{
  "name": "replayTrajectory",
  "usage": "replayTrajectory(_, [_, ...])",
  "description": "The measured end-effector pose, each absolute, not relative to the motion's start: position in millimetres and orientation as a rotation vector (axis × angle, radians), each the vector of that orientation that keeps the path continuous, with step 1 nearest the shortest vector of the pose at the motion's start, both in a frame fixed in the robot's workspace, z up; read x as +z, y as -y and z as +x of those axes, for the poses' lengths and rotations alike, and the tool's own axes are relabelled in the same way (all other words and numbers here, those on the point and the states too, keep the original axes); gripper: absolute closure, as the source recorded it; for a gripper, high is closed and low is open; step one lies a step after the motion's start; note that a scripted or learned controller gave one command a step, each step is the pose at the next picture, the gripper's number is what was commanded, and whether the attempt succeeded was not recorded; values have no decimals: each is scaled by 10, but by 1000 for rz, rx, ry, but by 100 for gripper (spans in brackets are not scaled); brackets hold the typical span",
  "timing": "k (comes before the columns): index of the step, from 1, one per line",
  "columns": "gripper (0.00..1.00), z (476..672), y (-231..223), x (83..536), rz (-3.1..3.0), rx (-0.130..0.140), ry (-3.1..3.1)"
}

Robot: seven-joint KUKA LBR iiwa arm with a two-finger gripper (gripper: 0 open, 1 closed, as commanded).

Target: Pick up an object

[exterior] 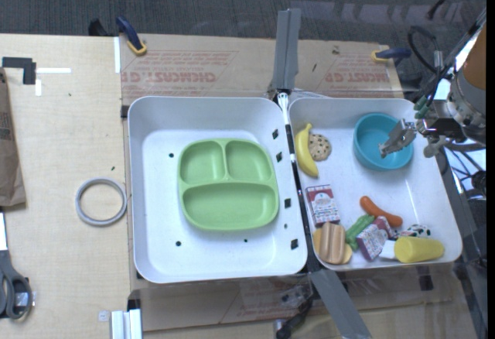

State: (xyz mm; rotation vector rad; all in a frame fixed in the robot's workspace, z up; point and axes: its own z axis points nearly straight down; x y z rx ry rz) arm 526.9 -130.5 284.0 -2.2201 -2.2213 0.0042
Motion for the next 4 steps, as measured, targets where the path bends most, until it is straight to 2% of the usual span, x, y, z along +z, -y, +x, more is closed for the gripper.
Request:
replayTrajectory(1, [0, 6039, 1446, 1593, -2570, 5, 1802])
replayTrajectory(2, [0, 6172, 2011, 920, -2423, -3, 1997])
replayTrajectory(3, [0, 6009, 1951, 924, -2110, 0, 2329])
replayTrajectory(4, [0, 5850, 1769, 923, -2123, -1, 2317])
